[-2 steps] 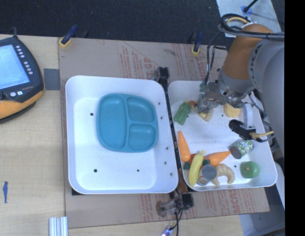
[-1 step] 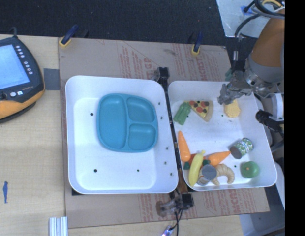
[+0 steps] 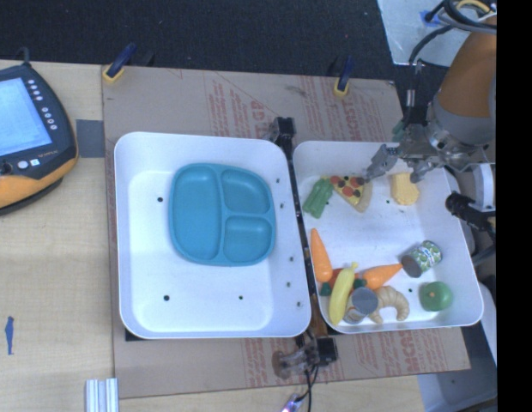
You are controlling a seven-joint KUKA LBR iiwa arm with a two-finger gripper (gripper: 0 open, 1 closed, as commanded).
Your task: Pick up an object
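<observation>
The gripper [image 3: 401, 163] hangs over the far part of the right bin [image 3: 468, 320], its two fingers spread apart with nothing between them. One fingertip points toward the pizza slice [image 3: 350, 190], the other sits just above the pale yellow piece [image 3: 405, 189] — whether either finger touches anything below cannot be told from this slant.

Taking the right bin as the landmark: the pizza slice lies in its far middle, with a green block [image 3: 317, 197] beside it at the far-left wall. The pale yellow piece is to the right of the pizza slice, near the far-right side. Along the left wall runs a long carrot [image 3: 320, 255]. At the near wall a cluster lies close together — a banana [image 3: 341, 293], a smaller carrot [image 3: 382, 274] slanting over it, a grey round lid [image 3: 364, 301] and a croissant [image 3: 393, 303]. A small tin can [image 3: 421, 257] lies toward the right wall, and a green apple [image 3: 435, 295] sits in the near-right corner.

Just left of the right bin stands the left bin [image 3: 142, 303], holding a blue divided plate [image 3: 221, 214]. Well left of both, at the bench edge, rests an orange-rimmed tablet [image 3: 26, 140].
</observation>
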